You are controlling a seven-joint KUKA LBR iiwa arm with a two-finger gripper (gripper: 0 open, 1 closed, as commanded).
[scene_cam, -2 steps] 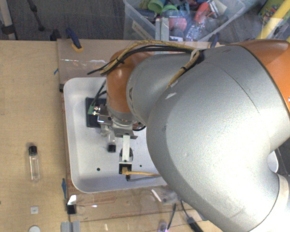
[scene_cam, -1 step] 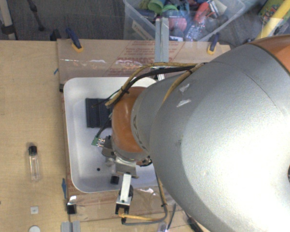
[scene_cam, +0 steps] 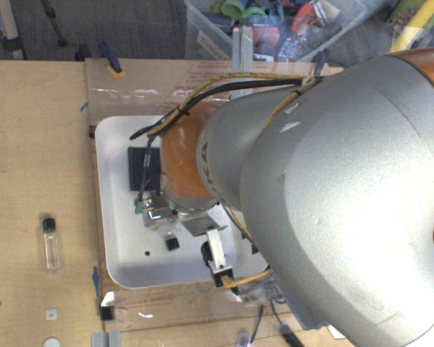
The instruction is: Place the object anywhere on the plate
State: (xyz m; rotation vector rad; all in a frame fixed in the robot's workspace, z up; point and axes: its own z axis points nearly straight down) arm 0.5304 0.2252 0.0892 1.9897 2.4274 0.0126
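Observation:
The grey arm with its orange band (scene_cam: 179, 161) reaches in from the right and covers most of the scene. Its gripper (scene_cam: 156, 212) hangs low over the middle of the left white bin (scene_cam: 119, 266); the wrist hides how it stands. A small black block (scene_cam: 172, 243) lies on the bin floor just below and to the right of the gripper, apart from it. A tiny dark speck (scene_cam: 147, 252) sits near the block. The arm's bulk hides the bin's right part and everything beyond it.
A clear vial with a black cap (scene_cam: 50, 243) lies on the wooden bench left of the bin. A clear tub of colourful toys (scene_cam: 275, 13) stands behind the bench. Yellow and black cables (scene_cam: 202, 92) run along the arm. A white connector (scene_cam: 215, 251) hangs by the bin's front right.

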